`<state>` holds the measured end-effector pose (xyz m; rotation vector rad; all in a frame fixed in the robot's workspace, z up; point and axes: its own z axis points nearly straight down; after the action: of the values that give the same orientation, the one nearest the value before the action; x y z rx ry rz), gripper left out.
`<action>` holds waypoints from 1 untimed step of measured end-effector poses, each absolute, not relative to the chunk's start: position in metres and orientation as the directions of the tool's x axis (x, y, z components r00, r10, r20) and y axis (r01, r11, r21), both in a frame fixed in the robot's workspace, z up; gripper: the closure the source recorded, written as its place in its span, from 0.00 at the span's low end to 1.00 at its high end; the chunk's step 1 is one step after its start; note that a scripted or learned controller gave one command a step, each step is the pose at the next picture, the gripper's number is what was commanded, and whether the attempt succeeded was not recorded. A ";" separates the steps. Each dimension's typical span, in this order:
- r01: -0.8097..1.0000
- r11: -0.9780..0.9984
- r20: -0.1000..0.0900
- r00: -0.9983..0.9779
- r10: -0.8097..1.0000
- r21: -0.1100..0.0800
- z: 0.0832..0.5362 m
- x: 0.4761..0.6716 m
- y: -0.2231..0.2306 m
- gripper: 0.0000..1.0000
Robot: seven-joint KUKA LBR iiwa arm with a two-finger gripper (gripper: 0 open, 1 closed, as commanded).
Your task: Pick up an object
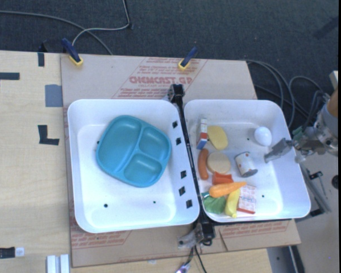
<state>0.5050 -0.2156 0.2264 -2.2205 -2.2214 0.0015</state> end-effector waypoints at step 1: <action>1.000 0.000 -0.006 0.001 1.000 0.019 0.111 0.556 -0.224 0.00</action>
<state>0.5557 -0.2240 0.1110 -2.2345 -2.2333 -0.0144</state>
